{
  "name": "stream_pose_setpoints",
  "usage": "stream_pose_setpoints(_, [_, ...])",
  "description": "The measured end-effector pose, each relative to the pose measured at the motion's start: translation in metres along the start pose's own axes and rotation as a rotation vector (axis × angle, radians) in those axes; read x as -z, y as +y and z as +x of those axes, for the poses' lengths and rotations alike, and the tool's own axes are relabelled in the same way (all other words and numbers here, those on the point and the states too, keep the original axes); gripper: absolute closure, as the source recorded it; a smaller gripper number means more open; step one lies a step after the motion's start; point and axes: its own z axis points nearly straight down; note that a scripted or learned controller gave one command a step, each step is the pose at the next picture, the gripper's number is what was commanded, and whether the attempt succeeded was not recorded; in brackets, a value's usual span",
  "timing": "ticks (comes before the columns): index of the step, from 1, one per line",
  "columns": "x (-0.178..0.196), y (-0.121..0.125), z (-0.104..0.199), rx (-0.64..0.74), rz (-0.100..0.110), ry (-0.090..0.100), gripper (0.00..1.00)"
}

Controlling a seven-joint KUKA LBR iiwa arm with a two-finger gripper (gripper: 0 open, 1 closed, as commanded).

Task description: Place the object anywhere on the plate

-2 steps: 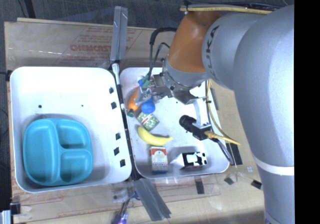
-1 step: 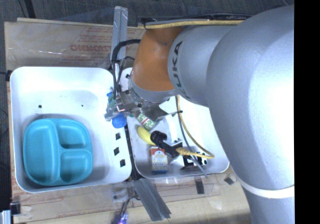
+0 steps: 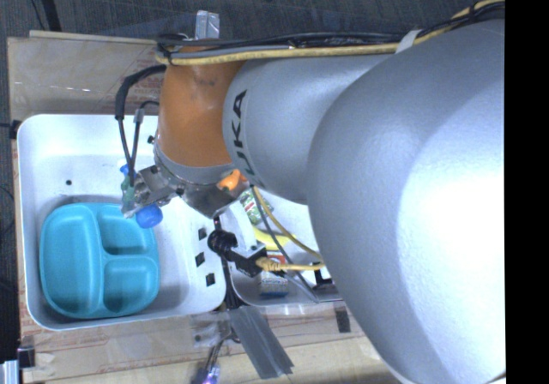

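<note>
My arm (image 3: pixel 386 159) filled the foreground; "KUKA" lettering (image 3: pixel 238 129) ran along the grey link by the orange band (image 3: pixel 193 117). My gripper (image 3: pixel 141 202) sat over the left bin (image 3: pixel 51 138), at the top right corner of the blue divided plate (image 3: pixel 94 262). A small blue object (image 3: pixel 148 218) sat at my tip, touching the plate's edge. Couldn't tell jaw state.

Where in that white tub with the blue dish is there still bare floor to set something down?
The left bin has bare white floor along its far side, between the far wall and the blue divided plate. The plate's three compartments look bare too. It is crowded at the plate's far right corner, where the gripper hangs beside a small blue object.
</note>
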Motion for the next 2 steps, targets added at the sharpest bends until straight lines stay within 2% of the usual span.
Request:
stream_pose_setpoints(1, [-0.028,0.018,-0.014,-0.023,0.002,0.000,1.00])
stream_pose_setpoints(2, [-0.024,0.020,0.006,-0.040,0.001,0.000,1.00])
